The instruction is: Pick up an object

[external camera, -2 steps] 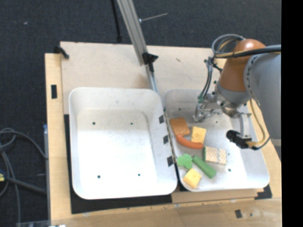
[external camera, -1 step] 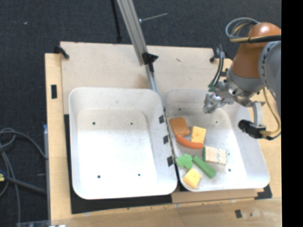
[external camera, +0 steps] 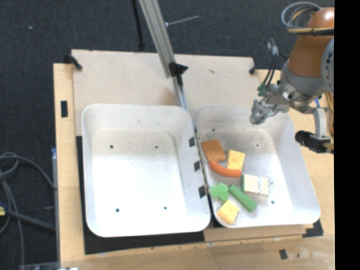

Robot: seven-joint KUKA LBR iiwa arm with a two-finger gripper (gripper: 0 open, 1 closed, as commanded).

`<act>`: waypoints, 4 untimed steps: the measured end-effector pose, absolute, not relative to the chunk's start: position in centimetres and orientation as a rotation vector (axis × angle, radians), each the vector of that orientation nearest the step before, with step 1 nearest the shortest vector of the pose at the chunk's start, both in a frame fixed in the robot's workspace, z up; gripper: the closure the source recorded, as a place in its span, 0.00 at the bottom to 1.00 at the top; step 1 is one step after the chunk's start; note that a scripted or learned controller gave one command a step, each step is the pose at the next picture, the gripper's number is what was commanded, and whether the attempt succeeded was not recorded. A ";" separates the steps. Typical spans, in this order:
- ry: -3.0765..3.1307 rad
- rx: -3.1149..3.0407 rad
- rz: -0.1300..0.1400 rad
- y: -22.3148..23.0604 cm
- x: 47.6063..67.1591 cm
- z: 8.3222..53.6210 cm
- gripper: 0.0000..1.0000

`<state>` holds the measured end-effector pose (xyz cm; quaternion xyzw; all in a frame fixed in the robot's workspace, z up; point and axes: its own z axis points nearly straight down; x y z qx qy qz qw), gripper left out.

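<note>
The right bin (external camera: 292,167) holds several small objects near its left and front side: a brown block (external camera: 213,149), a yellow block (external camera: 235,160), an orange carrot-like piece (external camera: 224,170), a pale checkered block (external camera: 256,184), a green piece (external camera: 233,195) and another yellow block (external camera: 229,211). My gripper (external camera: 259,115) hangs over the bin's back edge, above and to the right of the objects, apart from all of them. Nothing shows between its fingers.
The left bin (external camera: 90,151) lies beside the right one, sharing a middle wall. A slanted metal pole (external camera: 160,35) rises from behind the bins. Cables lie on the floor at left (external camera: 17,179).
</note>
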<state>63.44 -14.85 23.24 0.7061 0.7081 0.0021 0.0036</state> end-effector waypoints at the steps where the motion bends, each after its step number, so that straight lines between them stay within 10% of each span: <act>1: 2.228 2.212 0.005 -9.4 64.1 24.5 1.00; 4: 2.229 2.214 -0.002 6.0 66.4 24.0 1.00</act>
